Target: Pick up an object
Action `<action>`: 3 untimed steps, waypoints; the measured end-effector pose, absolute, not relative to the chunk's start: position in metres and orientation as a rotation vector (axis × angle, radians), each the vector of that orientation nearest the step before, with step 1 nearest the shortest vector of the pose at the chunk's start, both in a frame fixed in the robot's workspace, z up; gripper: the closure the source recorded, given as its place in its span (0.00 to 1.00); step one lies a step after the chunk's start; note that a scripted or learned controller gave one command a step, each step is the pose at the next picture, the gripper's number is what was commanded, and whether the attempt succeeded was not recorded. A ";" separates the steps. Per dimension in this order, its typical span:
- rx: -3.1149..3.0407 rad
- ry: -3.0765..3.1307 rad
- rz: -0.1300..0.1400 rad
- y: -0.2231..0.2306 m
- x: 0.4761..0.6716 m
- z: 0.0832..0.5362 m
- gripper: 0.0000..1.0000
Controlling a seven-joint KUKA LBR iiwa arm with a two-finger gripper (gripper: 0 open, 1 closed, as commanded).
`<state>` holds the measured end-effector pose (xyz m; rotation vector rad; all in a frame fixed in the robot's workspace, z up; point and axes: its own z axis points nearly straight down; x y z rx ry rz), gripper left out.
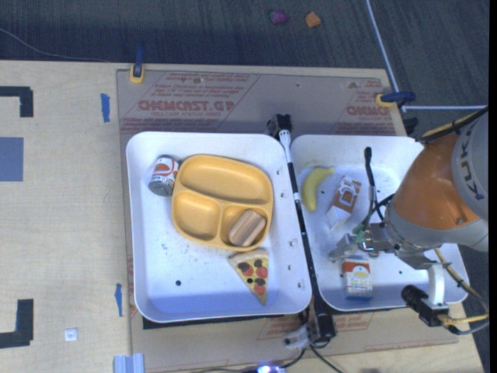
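Carton [356, 277]: small boxy red-and-white pack, lower right of frame, in right bin [450, 282].
Jaws [359, 243]: mine, just above carton; open or closed, I cannot tell.
Tray [221, 200]: smooth yellow, compartmented, left bin [147, 231].

Brown board [256, 92] under the bins: red print reads "CHEMCAST GP" at upper left, upside-down orientation not confirmed; the same red print recurs at upper right [365, 109], cut off by the right bin, only "CHEMC" legible. Arm [454, 185]: dark letters "KU" on the grey casing at the frame's right edge, remainder cropped. Can [162, 176], carton [357, 277] and packet [346, 196]: labels present, print too small to read.
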<state>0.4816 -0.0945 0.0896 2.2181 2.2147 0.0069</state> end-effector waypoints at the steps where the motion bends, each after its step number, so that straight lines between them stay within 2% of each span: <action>1: 2.211 2.194 0.006 -0.100 0.484 0.101 1.00; 2: 2.210 2.195 0.006 -0.100 0.484 0.101 0.00; 3: 2.219 2.211 0.005 -0.094 0.481 0.089 0.00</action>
